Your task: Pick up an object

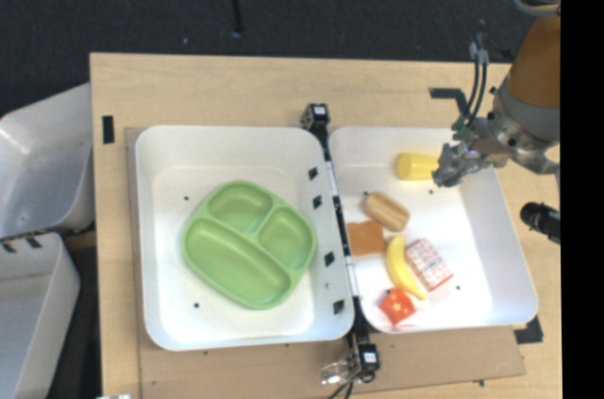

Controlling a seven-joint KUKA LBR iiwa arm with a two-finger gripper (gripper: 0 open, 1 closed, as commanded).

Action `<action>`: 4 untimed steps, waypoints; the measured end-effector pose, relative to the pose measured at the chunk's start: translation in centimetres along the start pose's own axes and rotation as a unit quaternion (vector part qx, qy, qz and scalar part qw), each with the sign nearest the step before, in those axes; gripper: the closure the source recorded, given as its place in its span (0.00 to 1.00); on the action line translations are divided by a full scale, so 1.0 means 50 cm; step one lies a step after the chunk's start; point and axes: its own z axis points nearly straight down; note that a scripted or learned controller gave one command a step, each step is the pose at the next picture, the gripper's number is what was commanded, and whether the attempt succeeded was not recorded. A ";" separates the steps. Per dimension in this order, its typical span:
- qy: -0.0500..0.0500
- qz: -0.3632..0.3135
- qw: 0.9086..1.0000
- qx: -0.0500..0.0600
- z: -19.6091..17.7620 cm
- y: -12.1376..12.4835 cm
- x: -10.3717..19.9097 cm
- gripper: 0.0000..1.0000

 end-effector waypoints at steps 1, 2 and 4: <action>0.000 0.000 1.000 0.000 0.032 0.010 0.098 1.00; 0.001 -0.001 1.000 0.000 0.024 0.006 0.193 1.00; 0.001 -0.001 1.000 0.003 0.077 0.011 0.429 1.00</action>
